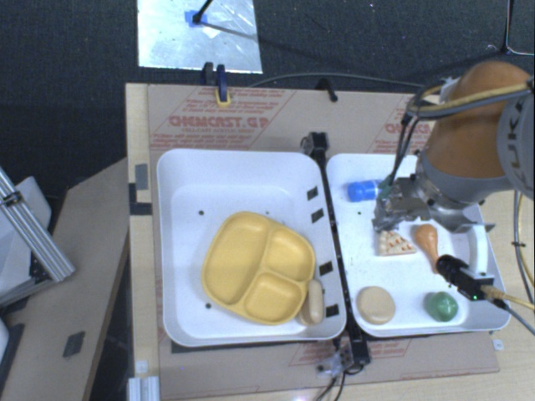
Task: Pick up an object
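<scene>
**Robot arm hangs over right bin, textured wedge closest beneath its jaws**

A grey KUKA arm [468, 140] reaches in from the right over the counter [251, 111] and poises its jaws low above the far-left part of the right bin [489, 261]. A tan, textured wedge [395, 243] resembling a toy pizza slice lies just beside the jaws on their near side, close enough that it looks the likeliest pick. Whether it is touched cannot be made out. The wedge rests flat on the bin floor, its broad edge running roughly left to right, so a grip across its narrower span would seem the surer one.

An orange tapered toy [426, 241] lies just to the right of the wedge, its long axis running far to near. It is close enough to crowd a descent on that side. A blue cylinder [361, 191] lies to the left of the jaws and a little farther back, its axis running left to right. A round beige piece [376, 304] and a green lump [441, 306] sit well apart from the jaws along the bin's near side.

How far the jaws stand open cannot be told, as the wrist hardware hides them from above. Nothing is seen held between them.

In the left bin [180, 224], a yellow divided plate [259, 267] and a small beige piece [312, 301] at its near-right corner lie out of the arm's present line.
</scene>
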`<state>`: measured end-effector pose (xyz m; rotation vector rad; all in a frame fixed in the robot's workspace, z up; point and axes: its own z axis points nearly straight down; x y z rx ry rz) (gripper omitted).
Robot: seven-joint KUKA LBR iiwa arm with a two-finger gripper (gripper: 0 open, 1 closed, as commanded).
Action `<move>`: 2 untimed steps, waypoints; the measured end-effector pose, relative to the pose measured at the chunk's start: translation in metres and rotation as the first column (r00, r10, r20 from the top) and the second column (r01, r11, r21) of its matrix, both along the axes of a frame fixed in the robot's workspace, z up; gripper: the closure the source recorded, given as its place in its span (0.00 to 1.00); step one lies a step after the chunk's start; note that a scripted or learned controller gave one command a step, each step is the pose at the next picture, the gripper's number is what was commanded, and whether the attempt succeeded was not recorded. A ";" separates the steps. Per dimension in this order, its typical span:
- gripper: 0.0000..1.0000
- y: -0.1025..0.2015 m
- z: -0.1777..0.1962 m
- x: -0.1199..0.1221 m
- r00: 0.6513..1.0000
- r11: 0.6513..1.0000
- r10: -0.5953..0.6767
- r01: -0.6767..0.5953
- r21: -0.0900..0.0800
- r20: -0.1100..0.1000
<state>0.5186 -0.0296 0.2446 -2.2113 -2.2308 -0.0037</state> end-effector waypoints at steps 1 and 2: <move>1.00 0.058 -0.016 -0.007 1.000 1.000 0.002 -0.002 0.001 -0.001; 1.00 0.108 -0.021 -0.025 1.000 1.000 0.001 -0.001 0.001 -0.002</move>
